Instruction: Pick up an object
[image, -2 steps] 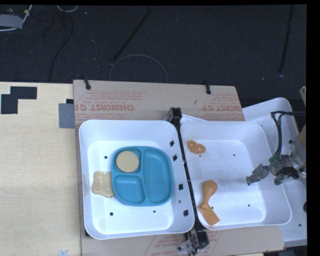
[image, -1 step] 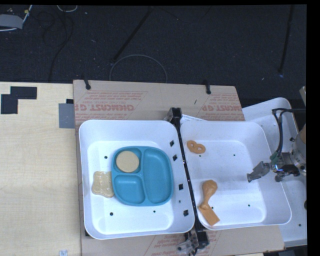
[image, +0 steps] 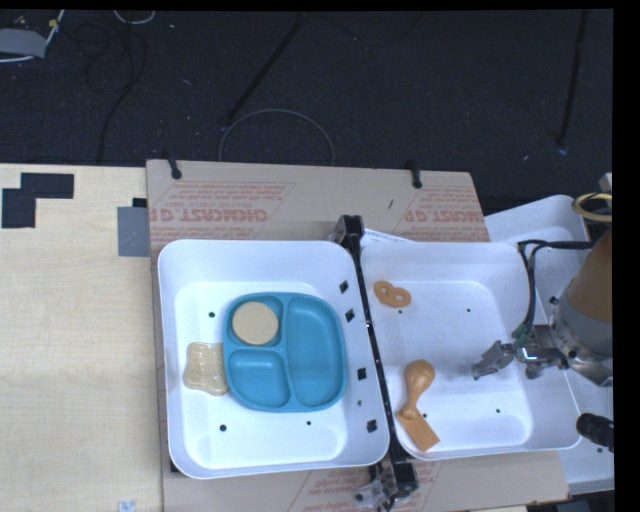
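Pretzel (image: 392, 295), small and orange-brown, lies at the back of the right bin (image: 450, 440), and a tan toy drumstick (image: 416, 398) lies near the front. Nothing is picked up yet. The gripper (image: 492, 362) hangs low at the bin's right side, well apart from both. I cannot tell if the jaws are wide or narrow.

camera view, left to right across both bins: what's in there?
Pale tan piece → blue divided plate with a round cracker in its upper-left compartment → pretzel → orange spoon-like piece → hand near the right bin's right wall.
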